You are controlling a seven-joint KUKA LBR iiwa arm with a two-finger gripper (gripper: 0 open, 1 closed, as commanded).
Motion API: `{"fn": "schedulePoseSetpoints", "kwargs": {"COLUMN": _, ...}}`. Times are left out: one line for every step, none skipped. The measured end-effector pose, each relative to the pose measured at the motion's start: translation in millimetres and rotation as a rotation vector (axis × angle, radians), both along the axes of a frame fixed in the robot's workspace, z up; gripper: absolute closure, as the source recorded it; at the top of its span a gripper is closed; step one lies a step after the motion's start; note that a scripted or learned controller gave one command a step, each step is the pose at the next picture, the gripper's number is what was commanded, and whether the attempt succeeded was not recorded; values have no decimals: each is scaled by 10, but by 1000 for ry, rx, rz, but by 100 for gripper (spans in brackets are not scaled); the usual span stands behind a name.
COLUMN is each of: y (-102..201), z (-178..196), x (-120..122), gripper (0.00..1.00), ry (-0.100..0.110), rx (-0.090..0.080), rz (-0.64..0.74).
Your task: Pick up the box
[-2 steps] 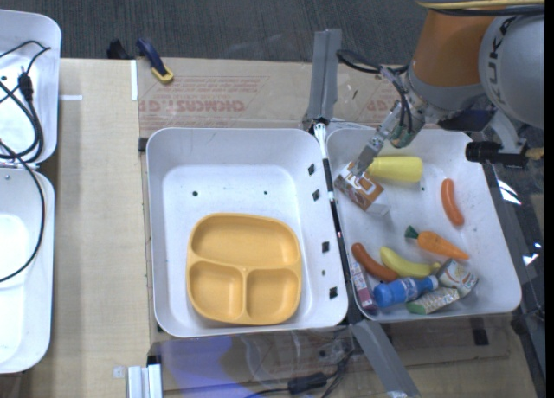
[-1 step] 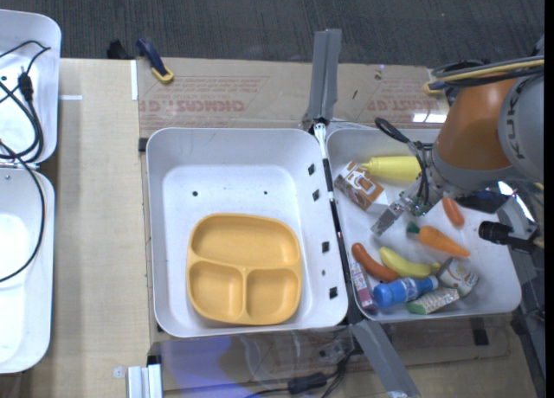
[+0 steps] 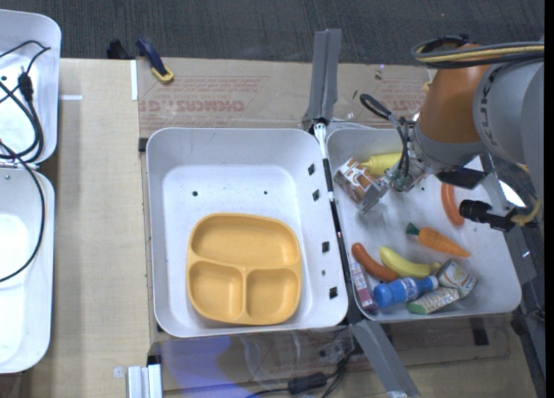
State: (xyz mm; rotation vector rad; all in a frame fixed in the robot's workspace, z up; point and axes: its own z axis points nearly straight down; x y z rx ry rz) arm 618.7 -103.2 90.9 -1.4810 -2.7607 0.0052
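Orange-banded arm's gripper (image 3: pixel 394 182) hangs beside the box (image 3: pixel 357 182); we cannot tell its state, so pickup remains undone.

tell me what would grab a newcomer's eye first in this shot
The big yellow-orange plastic tray with three compartments stands out, lying alone in the left white bin. Next comes the grey arm with its orange band, reaching from the right into the right white bin, its gripper low beside a small brown-and-white box. Toy foods cluster near that bin's front, among them an orange carrot and a yellow banana.
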Motion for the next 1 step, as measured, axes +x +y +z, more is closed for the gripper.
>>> {"fn": "schedulePoseSetpoints", "kwargs": {"y": -2, "z": 105, "x": 20, "gripper": 100, "ry": -7, "rx": -2, "rz": 4}}
